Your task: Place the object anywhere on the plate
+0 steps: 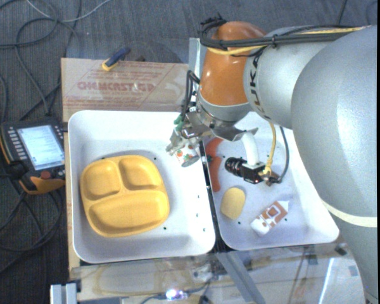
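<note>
Here, pincer (185,145) beside yellow plate (124,195)

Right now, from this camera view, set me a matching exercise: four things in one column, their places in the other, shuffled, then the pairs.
Things:
1. yellow plate
2. pale yellow object
3. handheld screen
4. gripper

Places:
A. on the floor, left of the bins
B. in the right bin
C. over the left bin's right edge
D. in the left bin

Pairs: 1-D, 2-B, 3-A, 4-C
</note>
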`<move>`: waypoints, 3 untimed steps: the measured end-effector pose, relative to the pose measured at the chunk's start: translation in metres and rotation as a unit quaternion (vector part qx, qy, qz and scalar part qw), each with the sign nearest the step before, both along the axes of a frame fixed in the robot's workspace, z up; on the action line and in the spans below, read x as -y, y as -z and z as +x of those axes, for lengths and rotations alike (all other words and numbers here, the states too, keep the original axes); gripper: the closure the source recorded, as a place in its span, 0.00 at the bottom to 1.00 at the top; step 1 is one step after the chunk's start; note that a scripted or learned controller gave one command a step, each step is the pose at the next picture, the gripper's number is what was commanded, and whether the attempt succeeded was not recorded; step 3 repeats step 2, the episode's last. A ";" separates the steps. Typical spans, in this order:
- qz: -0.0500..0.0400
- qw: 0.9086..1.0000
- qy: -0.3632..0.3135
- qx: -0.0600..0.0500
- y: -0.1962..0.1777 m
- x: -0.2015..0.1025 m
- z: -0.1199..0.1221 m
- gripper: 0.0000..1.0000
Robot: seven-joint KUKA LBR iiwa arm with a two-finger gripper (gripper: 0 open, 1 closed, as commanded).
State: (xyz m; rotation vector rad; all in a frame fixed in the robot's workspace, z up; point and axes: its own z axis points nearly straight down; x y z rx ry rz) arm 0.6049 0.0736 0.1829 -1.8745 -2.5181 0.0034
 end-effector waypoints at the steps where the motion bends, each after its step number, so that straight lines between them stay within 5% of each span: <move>1: 0.000 1.000 0.005 0.000 -0.001 -0.091 -0.032 1.00; 2: 0.000 1.000 0.005 0.000 -0.001 -0.090 -0.032 0.00; 3: 0.000 1.000 0.005 0.000 -0.001 -0.090 -0.032 0.00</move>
